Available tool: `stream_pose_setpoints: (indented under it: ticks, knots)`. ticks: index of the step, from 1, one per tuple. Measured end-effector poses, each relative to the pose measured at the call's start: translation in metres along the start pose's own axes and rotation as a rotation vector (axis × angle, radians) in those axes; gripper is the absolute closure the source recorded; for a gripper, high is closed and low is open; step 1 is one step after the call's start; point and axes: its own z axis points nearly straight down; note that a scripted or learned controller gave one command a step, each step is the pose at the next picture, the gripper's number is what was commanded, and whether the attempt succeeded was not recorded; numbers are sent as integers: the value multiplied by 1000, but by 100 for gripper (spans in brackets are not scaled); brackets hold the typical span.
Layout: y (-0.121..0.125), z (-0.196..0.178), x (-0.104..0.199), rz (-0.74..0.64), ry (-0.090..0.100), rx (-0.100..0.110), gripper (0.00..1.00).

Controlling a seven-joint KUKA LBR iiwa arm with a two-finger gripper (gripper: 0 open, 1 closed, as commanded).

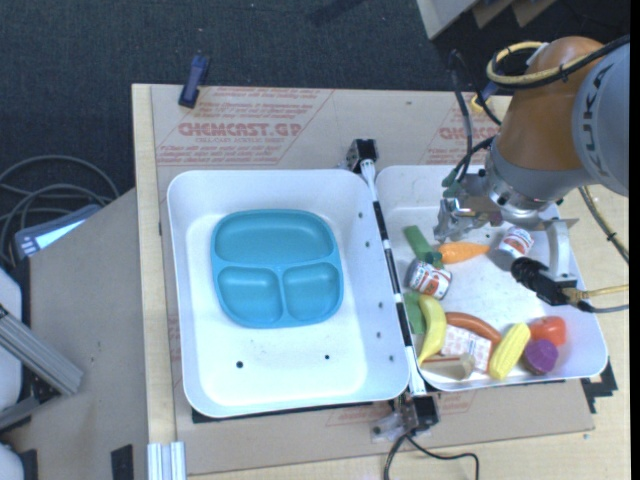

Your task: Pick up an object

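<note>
Toys crowd the near corner of the right bin (590,360): a banana (431,328), a sausage (470,323), a corn cob (508,349) and a purple piece (541,356), with a small can (428,280) and a carrot (464,253) farther in. Above the carrot hangs the gripper (458,215), pointing down from the bent grey-and-orange arm (548,118); I cannot tell whether its fingers are open or closed. Left, a blue divided tray (276,266) lies in the other bin (190,298).

Tray (275,266) in left bin (190,298); food perhaps crowds right bin (590,353).

End effector (452,220) above carrot (464,253)
</note>
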Motion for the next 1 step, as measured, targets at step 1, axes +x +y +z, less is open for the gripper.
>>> stream_pose_setpoints:
  ticks: [1]
  knots:
    - [0, 1, -1, 1, 0, 1, 0]
